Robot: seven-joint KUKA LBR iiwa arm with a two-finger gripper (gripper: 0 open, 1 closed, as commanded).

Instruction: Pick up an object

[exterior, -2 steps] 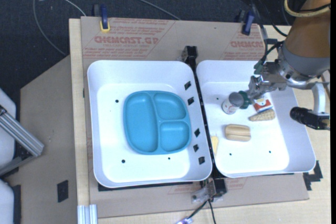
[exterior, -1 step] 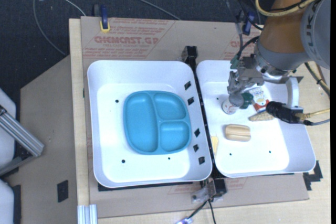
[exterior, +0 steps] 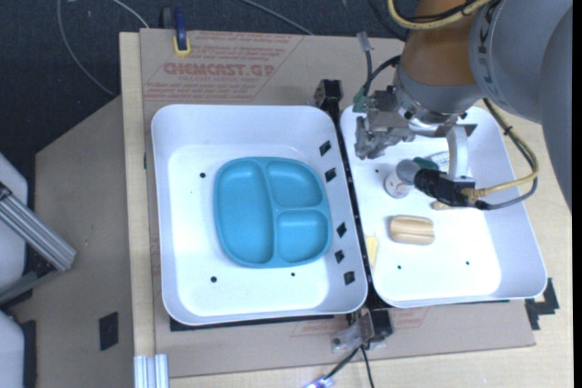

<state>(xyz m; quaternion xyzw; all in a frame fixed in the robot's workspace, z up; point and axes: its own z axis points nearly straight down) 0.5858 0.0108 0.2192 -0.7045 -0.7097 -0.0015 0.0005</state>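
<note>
A tan, bun-shaped object (exterior: 411, 230) lies in the right bin (exterior: 509, 268), near its front left. A small round white and grey object (exterior: 396, 186) rests a little behind it. My gripper (exterior: 371, 141) hangs over the back left corner of this bin, just behind and slightly left of the small round object. Nothing can be seen held in it. A bit of teal (exterior: 424, 164) shows under the wrist, mostly hidden.
A blue divided plate (exterior: 271, 211) lies in the middle of the left bin (exterior: 182, 159). The arm's grey and orange body (exterior: 455, 23) covers the back of the right bin. A black connector with a yellow cable (exterior: 446, 188) hangs off the wrist.
</note>
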